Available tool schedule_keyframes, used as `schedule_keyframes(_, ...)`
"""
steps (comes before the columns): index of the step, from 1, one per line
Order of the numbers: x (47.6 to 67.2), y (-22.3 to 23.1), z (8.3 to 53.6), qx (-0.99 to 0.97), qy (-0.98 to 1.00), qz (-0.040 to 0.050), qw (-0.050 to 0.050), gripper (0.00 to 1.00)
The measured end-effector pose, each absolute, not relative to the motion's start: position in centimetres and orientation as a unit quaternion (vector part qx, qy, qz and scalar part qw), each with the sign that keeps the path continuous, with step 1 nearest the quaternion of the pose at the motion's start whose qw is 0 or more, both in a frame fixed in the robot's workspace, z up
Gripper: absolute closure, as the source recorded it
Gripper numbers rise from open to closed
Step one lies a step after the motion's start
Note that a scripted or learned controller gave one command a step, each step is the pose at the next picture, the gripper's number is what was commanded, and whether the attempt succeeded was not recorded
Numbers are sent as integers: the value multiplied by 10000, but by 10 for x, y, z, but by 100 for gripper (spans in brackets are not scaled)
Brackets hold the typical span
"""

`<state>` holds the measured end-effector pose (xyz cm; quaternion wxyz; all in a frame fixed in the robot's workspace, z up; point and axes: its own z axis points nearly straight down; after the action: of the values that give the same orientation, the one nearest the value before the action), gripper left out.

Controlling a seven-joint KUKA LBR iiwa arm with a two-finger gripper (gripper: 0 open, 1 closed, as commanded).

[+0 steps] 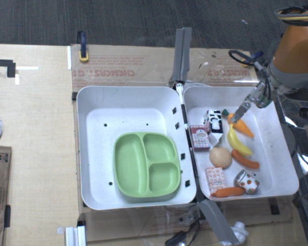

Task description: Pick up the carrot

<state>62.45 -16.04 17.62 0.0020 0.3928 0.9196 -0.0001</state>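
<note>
The carrot (243, 128) is a short orange piece lying in the right bin (277, 137), near its upper middle, slanting down to the right. A yellow banana (238, 142) lies right against its lower side. My gripper (236, 118) reaches in from the upper right, below the arm's orange band (293, 47). Its tip is down at the carrot's upper left end, touching or just above it. Nothing is lifted off the bin floor.
The right bin also holds a black-and-white pack (213, 121), a pink carton (199, 137), a tan ball (220, 157), a red-orange sausage (245, 160), a small snack pack (215, 178), a long orange piece (227, 191) and a spotted object (246, 181). A green divided plate (146, 164) sits in the left bin (92, 137).
</note>
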Motion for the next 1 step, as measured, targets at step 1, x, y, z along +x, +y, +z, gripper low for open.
schedule_keyframes(1,622,-201,95,3380,9411,2,38,0)
